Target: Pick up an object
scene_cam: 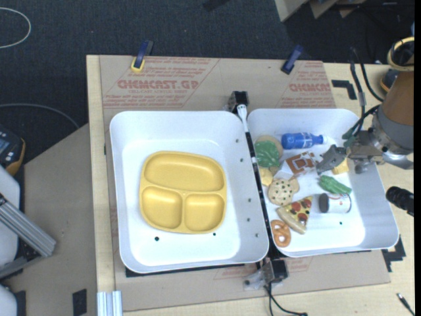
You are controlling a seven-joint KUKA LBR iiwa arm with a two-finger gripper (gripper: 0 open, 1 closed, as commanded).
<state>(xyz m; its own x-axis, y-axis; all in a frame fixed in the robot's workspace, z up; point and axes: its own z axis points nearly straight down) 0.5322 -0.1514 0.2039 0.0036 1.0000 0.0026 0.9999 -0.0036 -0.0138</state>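
Observation:
The right bin (376, 210) holds several toy foods: a blue bottle (301, 140), a green leafy piece (268, 153), a brown and white piece (300, 163), a cookie (283, 190), a pizza slice (296, 213), a pretzel (280, 232), a green vegetable (335, 185) and a white cylinder with a dark end (335, 203). My gripper (331, 158) reaches in from the right and hangs low over the bin's middle right, just above the green vegetable. A small yellow piece (341, 168) peeks out beside it. Nothing is seen held.
The left bin (125, 176) carries a yellow three-compartment tray (183, 191). A black divider clamp (238, 100) sits between the bins at the back. The arm's grey body (395, 127) stands over the right bin's right rim. Clips hold the cardboard at the back edge.

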